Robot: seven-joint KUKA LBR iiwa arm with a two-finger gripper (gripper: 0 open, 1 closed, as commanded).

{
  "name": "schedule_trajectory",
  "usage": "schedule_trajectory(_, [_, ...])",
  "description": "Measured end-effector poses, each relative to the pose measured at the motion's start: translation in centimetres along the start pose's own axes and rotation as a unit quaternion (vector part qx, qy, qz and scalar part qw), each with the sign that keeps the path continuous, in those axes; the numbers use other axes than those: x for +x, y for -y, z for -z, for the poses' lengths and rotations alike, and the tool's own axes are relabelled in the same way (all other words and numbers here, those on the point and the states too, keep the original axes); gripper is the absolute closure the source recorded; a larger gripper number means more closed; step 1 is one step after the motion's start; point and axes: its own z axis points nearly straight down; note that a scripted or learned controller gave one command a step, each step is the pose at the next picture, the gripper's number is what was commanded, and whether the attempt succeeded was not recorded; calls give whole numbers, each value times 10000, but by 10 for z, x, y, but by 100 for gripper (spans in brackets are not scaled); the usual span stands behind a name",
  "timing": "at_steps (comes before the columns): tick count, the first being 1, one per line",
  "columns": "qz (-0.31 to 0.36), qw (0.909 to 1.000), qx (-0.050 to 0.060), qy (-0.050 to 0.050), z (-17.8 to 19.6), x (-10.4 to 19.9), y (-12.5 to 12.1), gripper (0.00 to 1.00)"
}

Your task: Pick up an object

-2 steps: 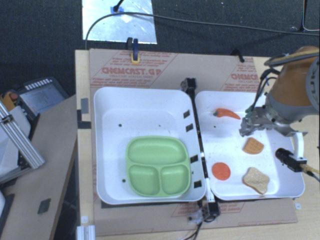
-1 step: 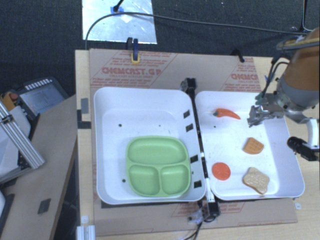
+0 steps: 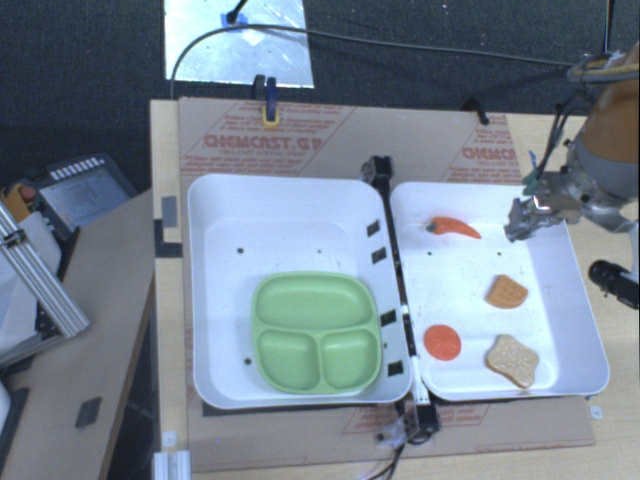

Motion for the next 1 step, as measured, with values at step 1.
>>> schedule_trajectory(1, [21, 10000, 24, -12, -8, 44, 2, 100])
